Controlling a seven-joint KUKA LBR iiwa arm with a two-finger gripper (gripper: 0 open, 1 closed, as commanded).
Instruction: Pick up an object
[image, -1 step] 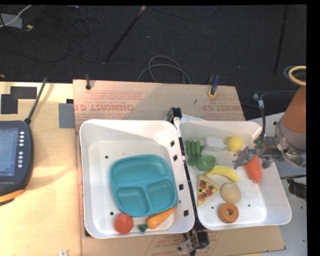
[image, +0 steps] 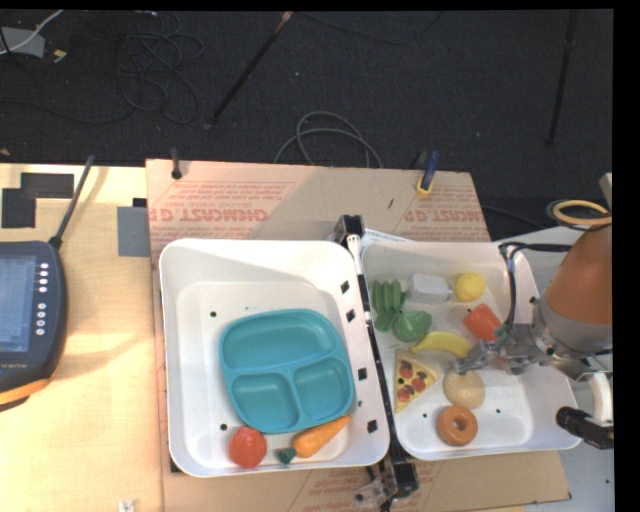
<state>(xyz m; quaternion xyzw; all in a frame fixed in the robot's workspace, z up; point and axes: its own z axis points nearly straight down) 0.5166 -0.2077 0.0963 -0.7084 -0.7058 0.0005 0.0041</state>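
The likeliest target is the pale, round potato-like toy (image: 463, 387) lying in the right-hand shallow white bin (image: 520, 430), toward its lower middle. The two-finger gripper (image: 478, 357) sits just above and slightly right of it, low among the toys, so the toy lies a little down and to the left of the fingers. It is roughly round, so no long axis seems to matter for the grasp. Nothing is visibly caught between the fingers; whether they are spread or closed cannot be told at this scale.

Close around: a curved yellow plastic banana (image: 444, 343) just left of the gripper, a red-orange block-like toy (image: 482, 322) just above it, a toy pizza slice (image: 412, 380) to the left of the pale toy, and a brown ring doughnut (image: 458, 425) just below it. Farther up lie a yellow lemon (image: 468, 288), a small white block (image: 431, 287) and green leafy vegetables (image: 399, 310).

The left-hand white bin (image: 185, 300) holds a teal divided plastic tray (image: 288, 378), with a red tomato (image: 247, 446) and an orange carrot (image: 322, 437) beside the tray's lower edge

The grey arm with its orange band (image: 585, 285) comes in from the right, over the table
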